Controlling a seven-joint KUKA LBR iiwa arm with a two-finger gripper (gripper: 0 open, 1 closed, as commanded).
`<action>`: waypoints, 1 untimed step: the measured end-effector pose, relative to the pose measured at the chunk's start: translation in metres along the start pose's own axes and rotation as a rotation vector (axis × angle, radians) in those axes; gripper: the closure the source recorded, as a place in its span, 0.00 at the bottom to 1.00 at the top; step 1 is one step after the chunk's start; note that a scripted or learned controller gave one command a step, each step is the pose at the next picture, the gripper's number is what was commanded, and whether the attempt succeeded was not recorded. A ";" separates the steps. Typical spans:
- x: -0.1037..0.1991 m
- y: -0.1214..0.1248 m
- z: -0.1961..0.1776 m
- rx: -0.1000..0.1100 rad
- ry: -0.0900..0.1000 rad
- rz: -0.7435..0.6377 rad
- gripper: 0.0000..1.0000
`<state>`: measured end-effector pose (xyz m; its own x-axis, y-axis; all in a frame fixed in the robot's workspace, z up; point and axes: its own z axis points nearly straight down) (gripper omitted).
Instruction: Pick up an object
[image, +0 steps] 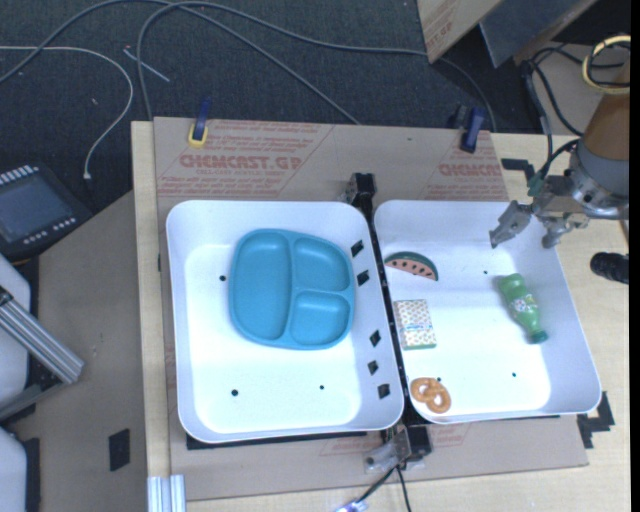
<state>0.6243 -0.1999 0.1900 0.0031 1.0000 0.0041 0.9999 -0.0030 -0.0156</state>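
The scene is evenly and brightly lit from above. Soft glare is seen on the white bins (470, 400), and their floors are nearly washed out. Slight softness is noted throughout.

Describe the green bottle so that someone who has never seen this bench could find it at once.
Take the right-hand white bin of the two. Along its right side, below the gripper, lies a small green bottle, on its side and aslant. It is the one green, long thing there: the watermelon slice, the patterned square and the pretzel all sit near the bin's left wall.
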 end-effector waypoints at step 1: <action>0.001 0.003 -0.009 -0.015 -0.003 -0.004 0.00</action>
<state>0.6277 -0.1993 0.1994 -0.0006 1.0000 0.0007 1.0000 0.0006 -0.0004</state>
